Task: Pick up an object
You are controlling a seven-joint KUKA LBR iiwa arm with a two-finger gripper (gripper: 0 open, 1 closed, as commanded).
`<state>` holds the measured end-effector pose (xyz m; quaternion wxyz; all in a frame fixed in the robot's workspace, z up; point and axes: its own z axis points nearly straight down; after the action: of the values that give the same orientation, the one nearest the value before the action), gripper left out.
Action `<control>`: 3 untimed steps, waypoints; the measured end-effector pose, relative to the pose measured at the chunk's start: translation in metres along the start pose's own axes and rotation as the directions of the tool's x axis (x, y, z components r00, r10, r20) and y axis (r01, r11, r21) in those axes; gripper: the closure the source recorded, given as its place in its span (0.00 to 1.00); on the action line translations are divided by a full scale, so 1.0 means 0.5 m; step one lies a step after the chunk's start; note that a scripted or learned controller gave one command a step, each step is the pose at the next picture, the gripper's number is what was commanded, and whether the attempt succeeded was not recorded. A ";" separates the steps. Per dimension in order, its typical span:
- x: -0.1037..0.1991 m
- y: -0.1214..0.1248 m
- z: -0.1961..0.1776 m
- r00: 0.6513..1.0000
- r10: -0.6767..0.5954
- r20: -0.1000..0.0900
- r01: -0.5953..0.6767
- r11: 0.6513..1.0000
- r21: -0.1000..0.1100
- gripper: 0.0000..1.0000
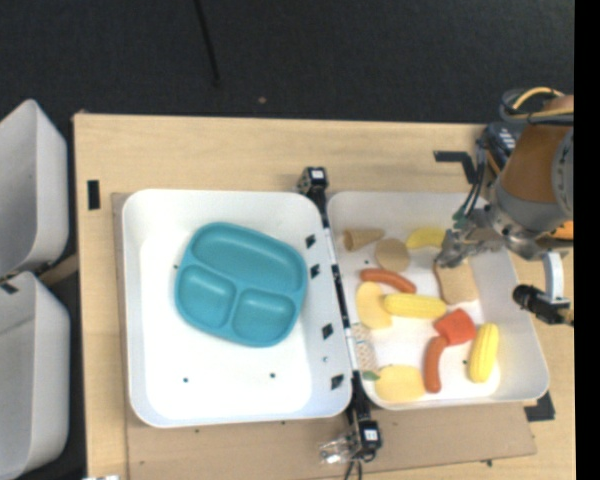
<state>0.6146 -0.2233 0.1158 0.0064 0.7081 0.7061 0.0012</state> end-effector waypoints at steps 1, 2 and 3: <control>0.003 0.000 -0.129 1.000 -0.005 -0.004 0.005 1.000 0.003 1.00; 0.000 -0.010 -0.222 1.000 -0.004 -0.004 0.005 1.000 0.004 1.00; -0.003 -0.008 -0.252 1.000 -0.006 -0.006 0.006 1.000 0.008 1.00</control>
<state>0.6091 -0.2238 0.2418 0.0017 0.7059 0.7083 0.0004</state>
